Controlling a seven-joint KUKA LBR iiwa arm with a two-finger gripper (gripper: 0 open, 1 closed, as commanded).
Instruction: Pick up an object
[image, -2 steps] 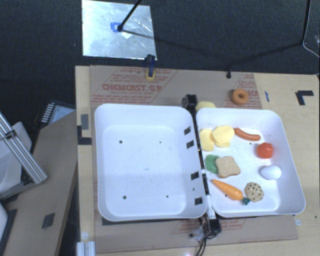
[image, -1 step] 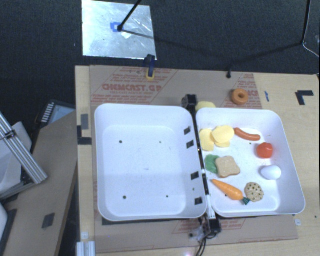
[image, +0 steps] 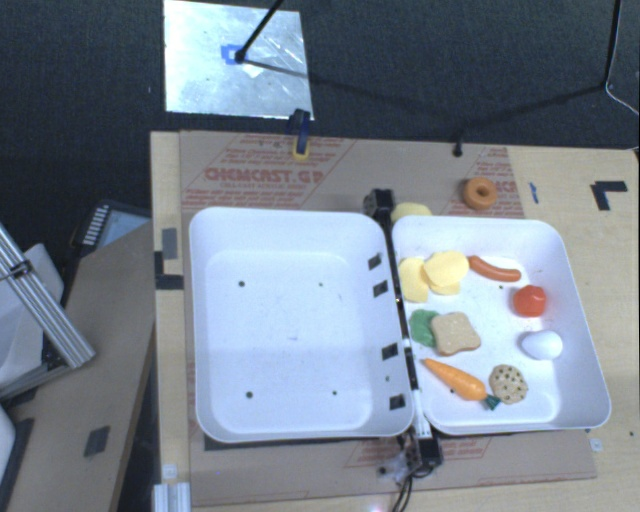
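Nearest in the right-hand shallow white bin (image: 575, 345) lie an orange plastic carrot (image: 455, 379) and a round speckled cookie (image: 508, 383), loosely spaced so either could be pinched from above. Farther in sit a tan bread slice (image: 457, 333) overlapping a green leafy piece (image: 424, 325), a white egg (image: 541, 345), a red tomato (image: 529, 300), a sausage (image: 494, 268) and yellow cheese pieces (image: 433, 275). Beyond the bin, a brown doughnut (image: 480, 193) rests on the cardboard-covered tabletop (image: 260, 170). The pincer's state cannot be told.

One fixed camera, high above the bench (image: 250, 160) (slanted downward), both white bins (image: 290, 240) whole within view.
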